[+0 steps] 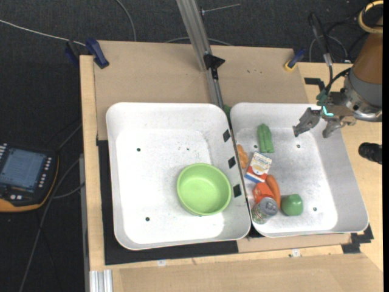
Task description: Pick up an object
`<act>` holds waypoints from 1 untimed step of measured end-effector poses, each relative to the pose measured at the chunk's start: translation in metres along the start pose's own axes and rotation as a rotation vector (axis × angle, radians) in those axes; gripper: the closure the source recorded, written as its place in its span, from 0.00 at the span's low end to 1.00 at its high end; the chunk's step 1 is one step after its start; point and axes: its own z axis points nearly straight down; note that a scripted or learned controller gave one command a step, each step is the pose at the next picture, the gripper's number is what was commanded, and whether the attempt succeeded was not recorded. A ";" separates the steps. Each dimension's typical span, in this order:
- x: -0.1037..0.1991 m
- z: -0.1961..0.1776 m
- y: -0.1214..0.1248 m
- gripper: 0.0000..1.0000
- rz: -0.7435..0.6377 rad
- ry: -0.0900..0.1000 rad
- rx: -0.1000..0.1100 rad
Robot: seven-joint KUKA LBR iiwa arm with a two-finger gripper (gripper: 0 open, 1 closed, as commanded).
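Above the right bin [340, 163] I see my gripper [318, 125] spread wide, holding nothing, well apart from the green stick [265, 138].

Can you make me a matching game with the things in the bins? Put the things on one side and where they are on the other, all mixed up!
Things:
1. green bowl
2. long green piece
3. small green block
4. gripper

Places:
A. right bin's top right edge
B. left bin
C. near corner of the right bin
D. far part of the right bin

Pairs: 1-B, 2-D, 3-C, 4-A
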 end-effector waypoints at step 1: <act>0.000 0.000 0.000 0.00 0.000 0.000 0.000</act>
